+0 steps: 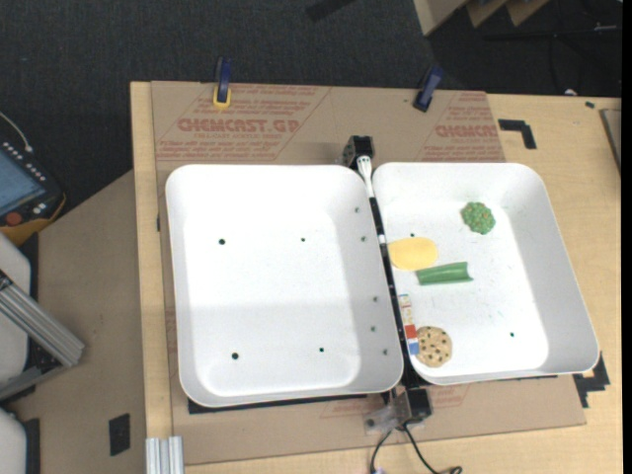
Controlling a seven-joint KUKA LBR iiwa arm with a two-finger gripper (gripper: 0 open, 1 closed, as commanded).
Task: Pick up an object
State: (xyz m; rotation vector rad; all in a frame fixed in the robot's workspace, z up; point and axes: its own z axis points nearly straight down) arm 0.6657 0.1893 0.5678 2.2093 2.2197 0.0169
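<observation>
The right bin holds several small objects. A green broccoli-like piece lies toward its far side. A yellow oval piece sits near the bin's left wall, with a green stick just in front of it. A round cookie rests at the near left corner, beside a small red, white and blue item against the wall.
The left bin sits beside the right one on a cardboard sheet held by two blue clamps. A black clip joins the bins at the far side. Cables lie at the near edge.
</observation>
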